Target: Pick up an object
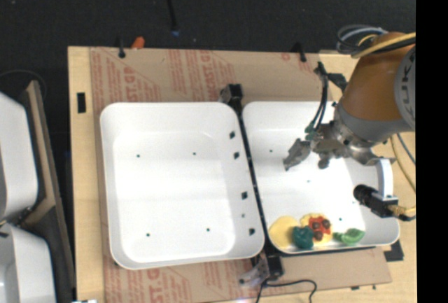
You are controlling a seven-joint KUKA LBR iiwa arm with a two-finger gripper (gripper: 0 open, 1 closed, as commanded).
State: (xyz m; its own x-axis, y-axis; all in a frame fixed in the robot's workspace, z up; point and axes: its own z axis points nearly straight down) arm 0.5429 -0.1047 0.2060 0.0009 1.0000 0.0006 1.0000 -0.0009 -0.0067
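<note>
Toys first, since they're sitting closest to the camera: a little heap of small plastic objects is bunching up along the near rim of the shallow white right-hand bin (pixel 280 128). I'm counting a pale yellow rounded piece (pixel 281 229), a teal chunky block (pixel 303 238) touching it, a red and orange lumpy toy (pixel 319 224) just behind that, and a bright green flat piece (pixel 349 234) off to the side. My guess is they're all crowding that edge because the bin floor is sloping or they've slid there, which is making them an awkward pick: tight against the wall and against each other.

Further back, the grey two-finger tool (pixel 308 153) is hanging over the bare middle of that same bin, well apart from the heap. Its fingers are looking spread, with nothing between them, so nothing is getting carried right now. The pick isn't done yet as far as I can judge; the tool needs to be coming toward the near rim to reach anything.

Behind it, the grey arm with the orange band (pixel 374 88) is reaching in from the right. The shallow white left-hand bin (pixel 112 127) is sitting beside the first one on the cardboard-covered worktop (pixel 161 71).
</note>
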